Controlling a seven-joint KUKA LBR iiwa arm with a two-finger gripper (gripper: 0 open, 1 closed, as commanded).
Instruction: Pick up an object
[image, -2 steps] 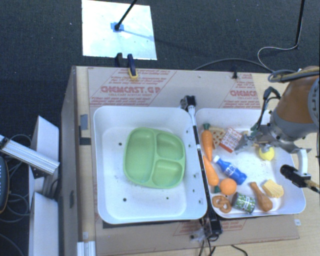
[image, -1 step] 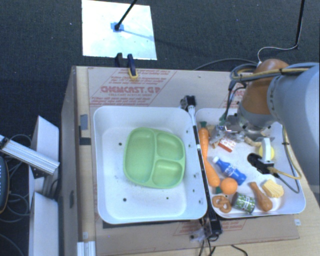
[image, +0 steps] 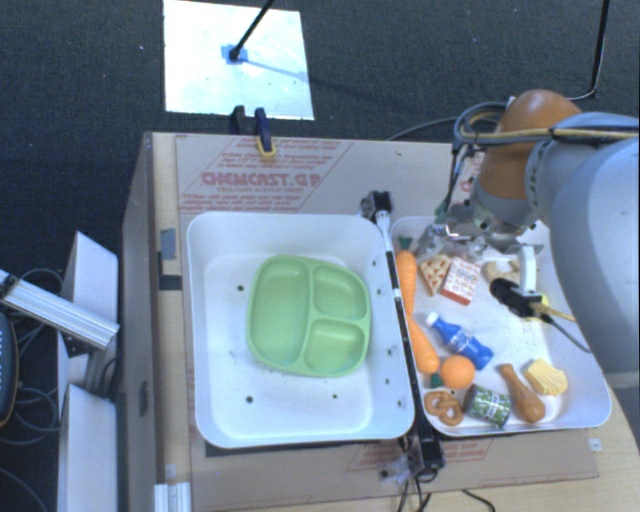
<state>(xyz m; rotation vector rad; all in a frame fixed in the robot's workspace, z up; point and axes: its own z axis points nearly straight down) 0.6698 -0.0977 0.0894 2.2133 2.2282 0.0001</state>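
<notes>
The right bin (image: 590, 400) holds many small items. Along its left wall lie two carrots (image: 405, 280), end to end. A waffle-patterned cracker (image: 435, 272) and a red-and-white box (image: 461, 281) sit near the back. Further forward are a blue bottle (image: 461, 339), an orange ball (image: 457, 372), a pretzel (image: 443, 406), a green can (image: 487, 404), a drumstick (image: 522, 393) and a yellow wedge (image: 546, 377). My gripper (image: 458, 236) hangs low over the back of this bin, just behind the cracker and the box. Nothing shows between its fingers.
In the left bin (image: 220, 400) lies a green divided plate (image: 308, 315). A black rail (image: 395, 300) runs between the two bins. The grey arm with its orange band (image: 520, 150) covers the right bin's back right corner. A white bottle (image: 527, 268) lies under the arm.
</notes>
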